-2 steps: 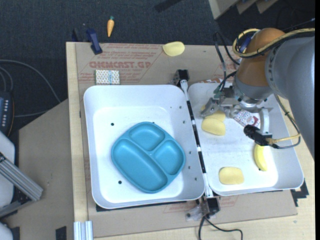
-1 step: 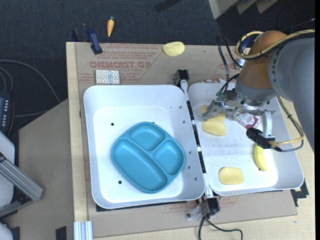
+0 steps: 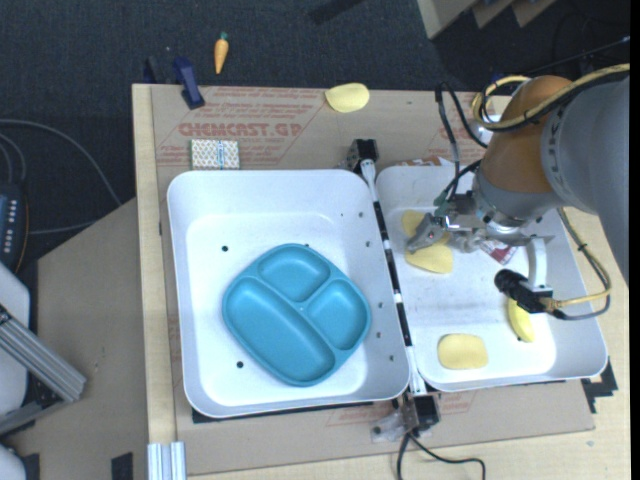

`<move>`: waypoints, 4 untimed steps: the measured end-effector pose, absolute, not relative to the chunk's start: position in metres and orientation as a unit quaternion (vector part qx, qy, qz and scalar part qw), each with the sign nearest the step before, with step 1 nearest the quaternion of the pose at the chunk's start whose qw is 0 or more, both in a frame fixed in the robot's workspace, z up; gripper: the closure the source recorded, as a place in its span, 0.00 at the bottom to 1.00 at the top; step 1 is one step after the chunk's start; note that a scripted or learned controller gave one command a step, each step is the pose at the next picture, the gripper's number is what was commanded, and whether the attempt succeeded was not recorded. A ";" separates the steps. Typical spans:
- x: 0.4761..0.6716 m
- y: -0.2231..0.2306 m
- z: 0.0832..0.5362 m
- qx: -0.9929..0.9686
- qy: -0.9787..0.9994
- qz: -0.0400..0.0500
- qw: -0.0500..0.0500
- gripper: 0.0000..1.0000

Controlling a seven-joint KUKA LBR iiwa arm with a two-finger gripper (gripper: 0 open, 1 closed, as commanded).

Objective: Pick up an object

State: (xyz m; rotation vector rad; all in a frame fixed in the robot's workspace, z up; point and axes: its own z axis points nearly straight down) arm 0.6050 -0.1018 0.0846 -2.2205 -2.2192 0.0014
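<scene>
Tool [image 3: 437, 230] over pale yellow rounded piece [image 3: 433, 259].

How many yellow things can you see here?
5: yellow lump on the bench, three pieces more in the right bin; the arm may hide others.

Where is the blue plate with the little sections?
The blue plate lies in the left white bin, near its middle and toward the front. The right bin beside it holds the yellow pieces.
</scene>
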 end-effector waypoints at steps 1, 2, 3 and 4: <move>0.661 -0.104 0.085 -0.707 -0.707 0.000 -0.001 0.00; 0.643 -0.097 0.085 -0.707 -0.707 0.000 0.001 0.00; 0.655 -0.093 0.085 -0.707 -0.707 0.000 -0.001 0.00; 0.627 -0.092 0.085 -0.707 -0.707 0.001 0.001 0.00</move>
